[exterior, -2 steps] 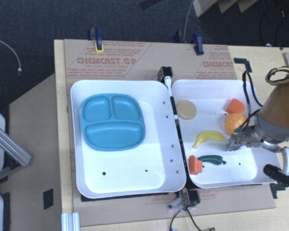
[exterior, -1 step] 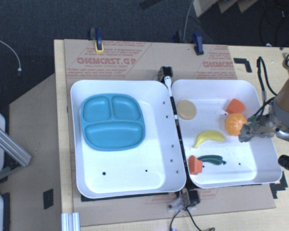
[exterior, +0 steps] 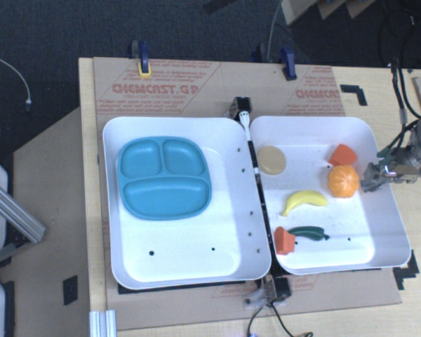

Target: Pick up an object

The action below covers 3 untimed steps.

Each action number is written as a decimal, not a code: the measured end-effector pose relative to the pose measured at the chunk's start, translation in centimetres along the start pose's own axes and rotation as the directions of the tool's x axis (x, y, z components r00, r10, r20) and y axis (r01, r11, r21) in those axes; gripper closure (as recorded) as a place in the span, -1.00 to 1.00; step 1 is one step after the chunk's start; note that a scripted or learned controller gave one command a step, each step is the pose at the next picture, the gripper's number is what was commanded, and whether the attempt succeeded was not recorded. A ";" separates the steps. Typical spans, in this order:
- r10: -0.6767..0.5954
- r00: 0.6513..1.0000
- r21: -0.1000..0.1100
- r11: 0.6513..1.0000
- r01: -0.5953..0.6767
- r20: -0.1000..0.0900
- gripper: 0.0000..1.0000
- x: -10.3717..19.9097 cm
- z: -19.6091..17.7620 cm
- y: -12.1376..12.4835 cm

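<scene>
The right bin (exterior: 379, 255) holds a yellow banana (exterior: 303, 201), an orange fruit (exterior: 344, 181), a red-orange wedge (exterior: 342, 154) just behind it, a tan round disc (exterior: 271, 160), a small red piece (exterior: 285, 241) and a dark green piece (exterior: 309, 234). My gripper (exterior: 376, 175) hangs at the bin's right rim, just right of the orange fruit and close to it. It is small and partly cut off, and nothing shows held in it.
In the left bin (exterior: 224, 258) lies a blue divided plate (exterior: 165, 177). Both bins rest on a cardboard sheet (exterior: 196, 83) held by blue clamps (exterior: 288, 62). Cables (exterior: 405, 97) hang at the right behind the arm.
</scene>
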<state>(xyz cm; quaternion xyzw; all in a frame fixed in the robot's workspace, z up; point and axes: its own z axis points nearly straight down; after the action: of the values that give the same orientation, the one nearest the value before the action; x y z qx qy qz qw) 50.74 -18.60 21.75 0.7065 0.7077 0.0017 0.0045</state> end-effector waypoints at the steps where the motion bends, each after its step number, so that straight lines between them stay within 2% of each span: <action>1: 0.001 1.000 0.006 1.000 -0.001 -0.002 1.00 0.0 -0.3 0.1; 2: -0.004 1.000 0.005 1.000 0.004 -0.003 1.00 5.1 -1.4 2.5; 3: -0.004 1.000 0.006 1.000 0.004 -0.004 1.00 9.1 -0.8 4.8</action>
<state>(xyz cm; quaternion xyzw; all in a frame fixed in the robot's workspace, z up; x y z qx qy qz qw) 55.55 -9.52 22.51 0.7052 0.7090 0.0011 0.0011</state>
